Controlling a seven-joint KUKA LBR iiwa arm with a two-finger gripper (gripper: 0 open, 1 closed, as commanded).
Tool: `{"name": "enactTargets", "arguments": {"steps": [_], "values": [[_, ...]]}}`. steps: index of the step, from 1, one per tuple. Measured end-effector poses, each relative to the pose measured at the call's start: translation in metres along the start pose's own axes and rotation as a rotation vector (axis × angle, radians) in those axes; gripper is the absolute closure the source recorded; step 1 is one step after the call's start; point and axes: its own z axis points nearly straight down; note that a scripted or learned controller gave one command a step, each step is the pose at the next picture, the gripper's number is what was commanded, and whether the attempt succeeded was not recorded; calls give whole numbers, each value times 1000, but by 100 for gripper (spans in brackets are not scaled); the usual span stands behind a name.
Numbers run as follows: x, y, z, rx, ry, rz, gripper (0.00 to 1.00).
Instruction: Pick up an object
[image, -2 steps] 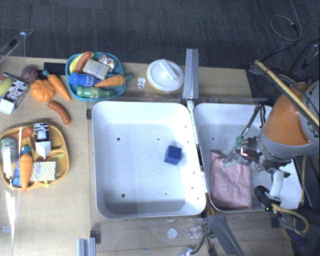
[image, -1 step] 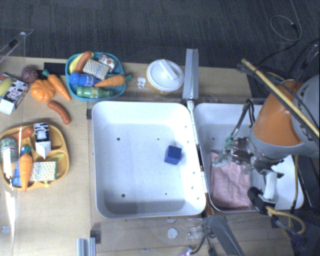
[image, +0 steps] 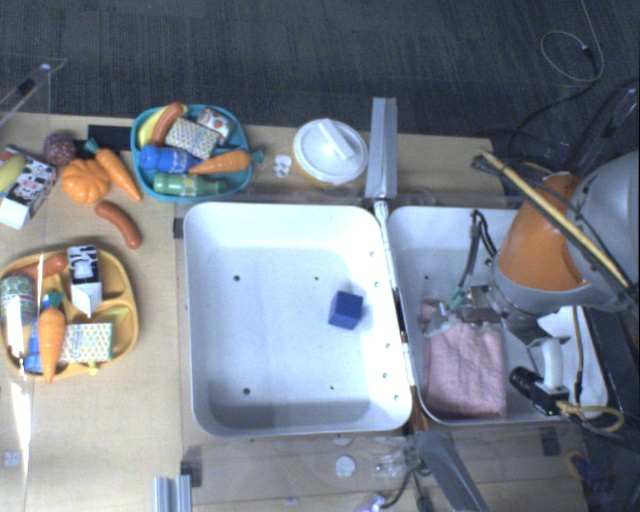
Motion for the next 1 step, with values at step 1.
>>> {"name": "enactTargets", "arguments": {"steps": [1], "values": [[-2,32,5,-17,-6,-52,0]]}}
